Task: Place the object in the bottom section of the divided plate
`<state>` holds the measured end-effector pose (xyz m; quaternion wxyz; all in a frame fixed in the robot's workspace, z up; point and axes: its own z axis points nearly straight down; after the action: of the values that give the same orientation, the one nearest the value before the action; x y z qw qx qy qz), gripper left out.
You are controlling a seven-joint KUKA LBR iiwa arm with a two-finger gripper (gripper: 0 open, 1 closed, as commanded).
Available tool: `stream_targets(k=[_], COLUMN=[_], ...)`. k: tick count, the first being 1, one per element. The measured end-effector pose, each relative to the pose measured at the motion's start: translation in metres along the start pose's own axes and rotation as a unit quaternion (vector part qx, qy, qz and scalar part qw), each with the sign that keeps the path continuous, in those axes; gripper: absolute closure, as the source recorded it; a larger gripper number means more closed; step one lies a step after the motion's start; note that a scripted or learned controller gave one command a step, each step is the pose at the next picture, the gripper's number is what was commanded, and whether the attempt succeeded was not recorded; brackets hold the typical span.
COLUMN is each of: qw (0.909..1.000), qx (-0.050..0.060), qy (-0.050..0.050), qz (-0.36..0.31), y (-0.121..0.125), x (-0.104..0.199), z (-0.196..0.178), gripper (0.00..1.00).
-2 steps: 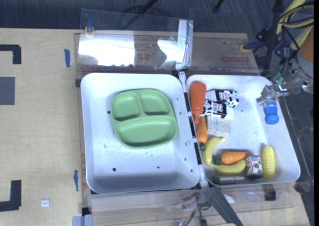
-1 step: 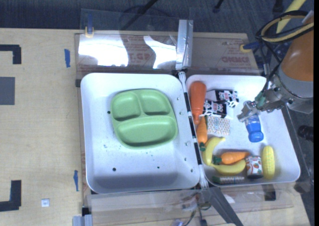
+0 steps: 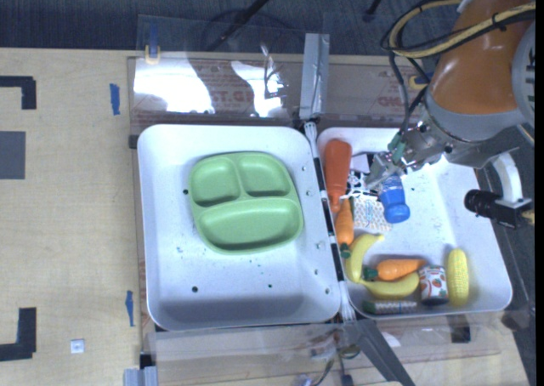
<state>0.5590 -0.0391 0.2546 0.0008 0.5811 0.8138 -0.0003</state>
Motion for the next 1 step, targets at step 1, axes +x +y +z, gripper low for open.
stream_targets(k=[1], qw=[1.0000], qx=[0.000], qy=[0.000], qz=[0.000], y=[0.0000], x=[-0.0001], z=[-0.0001], gripper=[0.00])
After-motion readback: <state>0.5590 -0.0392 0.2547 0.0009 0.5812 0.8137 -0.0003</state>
